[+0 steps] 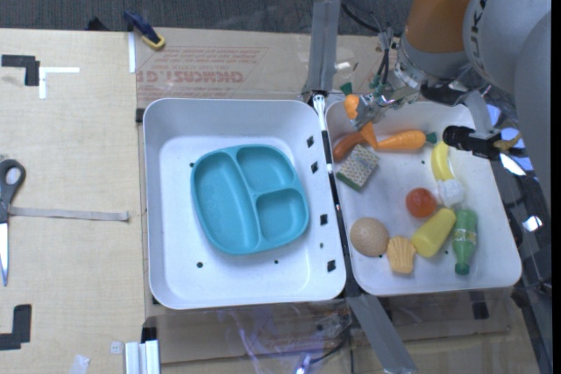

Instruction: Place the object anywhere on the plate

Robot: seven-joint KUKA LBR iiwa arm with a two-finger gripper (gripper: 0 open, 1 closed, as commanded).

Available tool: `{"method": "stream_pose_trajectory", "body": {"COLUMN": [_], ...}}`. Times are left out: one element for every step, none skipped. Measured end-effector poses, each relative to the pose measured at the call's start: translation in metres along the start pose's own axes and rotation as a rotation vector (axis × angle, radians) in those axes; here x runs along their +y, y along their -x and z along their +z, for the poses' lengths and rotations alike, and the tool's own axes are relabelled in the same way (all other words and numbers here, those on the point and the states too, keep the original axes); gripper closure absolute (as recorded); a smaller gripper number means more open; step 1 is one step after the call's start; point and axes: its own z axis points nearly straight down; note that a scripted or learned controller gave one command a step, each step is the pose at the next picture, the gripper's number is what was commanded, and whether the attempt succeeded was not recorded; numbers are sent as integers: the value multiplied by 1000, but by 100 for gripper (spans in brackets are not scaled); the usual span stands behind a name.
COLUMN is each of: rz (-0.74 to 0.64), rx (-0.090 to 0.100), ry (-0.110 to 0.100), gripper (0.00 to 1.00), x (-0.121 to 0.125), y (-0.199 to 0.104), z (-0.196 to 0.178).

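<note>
The blue three-compartment plate (251, 199) lies in the left white bin (166, 267) with nothing on it. My gripper (370, 101) hangs over the far left corner of the right bin (491, 276), reaching in from the upper right. A small orange piece (351, 106) sits right beside the gripper tip; whether it is held is unclear. Just below it lie an orange carrot (401, 140), a second orange wedge (347, 145) and a green-and-tan block (358, 168).
Further toys fill the right bin: a yellow banana (440, 162), red tomato (421, 202), tan egg (369, 236), yellow shell (401, 255), yellow bottle (434, 232) and green bottle (465, 239). Scissors (7, 197) lie on the bench at left.
</note>
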Motion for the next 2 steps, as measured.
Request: {"method": "stream_pose_trajectory", "body": {"rz": [124,123], "rx": [1,1], "ry": [0,0], "gripper": [100,0], "x": [13,13], "y": [-95,-95], "z": [-1,-1]}}
